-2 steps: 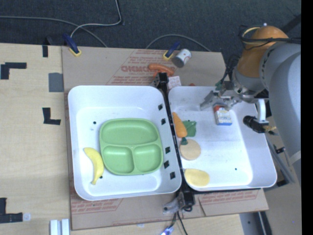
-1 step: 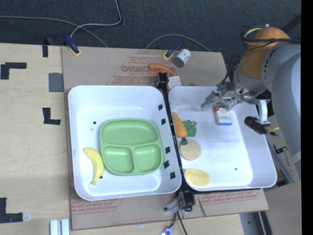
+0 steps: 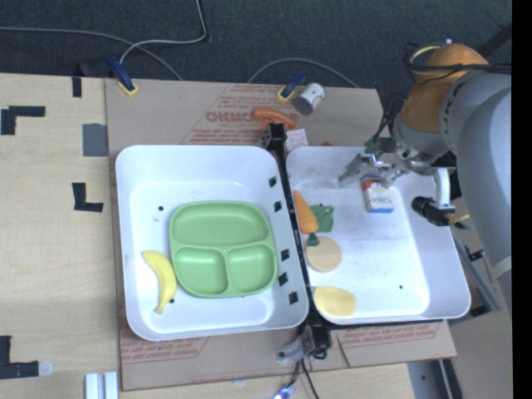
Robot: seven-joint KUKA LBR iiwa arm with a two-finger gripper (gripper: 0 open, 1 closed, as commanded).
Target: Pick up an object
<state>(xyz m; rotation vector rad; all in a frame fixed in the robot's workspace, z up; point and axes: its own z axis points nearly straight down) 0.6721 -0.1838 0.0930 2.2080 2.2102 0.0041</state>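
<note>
Camera view: gripper low over right bin, just above small box, finger state unclear

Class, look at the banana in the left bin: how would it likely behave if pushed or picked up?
The banana looks like smooth toy plastic, so probably stiff, light and slippery. Its curve suggests it would pivot rather than roll, likely against the green tray beside it.

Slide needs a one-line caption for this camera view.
Tool over the right bin near a small box; tray and banana left.

A small white, red and blue box lies in the right bin.
</note>
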